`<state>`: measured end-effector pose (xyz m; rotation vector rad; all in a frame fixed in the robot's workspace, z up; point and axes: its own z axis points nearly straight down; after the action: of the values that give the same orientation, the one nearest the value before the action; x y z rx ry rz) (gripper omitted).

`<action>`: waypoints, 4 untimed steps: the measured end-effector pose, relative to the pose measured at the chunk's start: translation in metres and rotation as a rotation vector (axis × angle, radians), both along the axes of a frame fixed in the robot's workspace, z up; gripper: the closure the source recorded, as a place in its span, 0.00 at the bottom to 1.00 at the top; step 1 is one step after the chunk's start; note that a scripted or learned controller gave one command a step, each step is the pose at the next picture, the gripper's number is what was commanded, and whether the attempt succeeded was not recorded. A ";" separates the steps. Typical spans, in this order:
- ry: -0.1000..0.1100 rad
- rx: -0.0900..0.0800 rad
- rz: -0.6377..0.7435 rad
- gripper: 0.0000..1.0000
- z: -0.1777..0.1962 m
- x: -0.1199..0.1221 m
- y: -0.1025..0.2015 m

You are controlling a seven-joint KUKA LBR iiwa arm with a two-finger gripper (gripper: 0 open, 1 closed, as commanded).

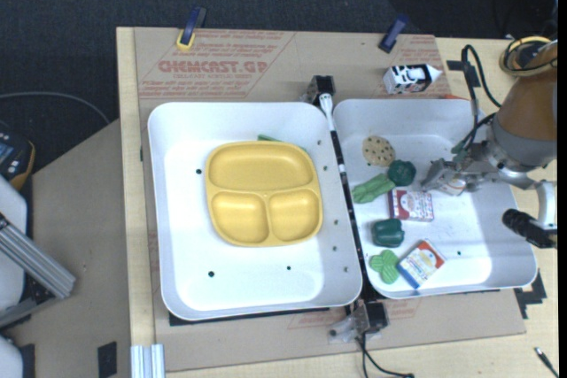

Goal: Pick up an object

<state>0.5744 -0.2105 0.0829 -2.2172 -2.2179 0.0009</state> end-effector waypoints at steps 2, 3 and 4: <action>-0.013 -0.007 0.001 1.00 0.077 -0.001 0.000; -0.011 -0.007 0.000 1.00 0.121 -0.002 -0.004; -0.010 -0.006 0.001 1.00 0.144 -0.001 -0.005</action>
<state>0.5735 -0.2150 0.2268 -2.2244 -2.2274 -0.0033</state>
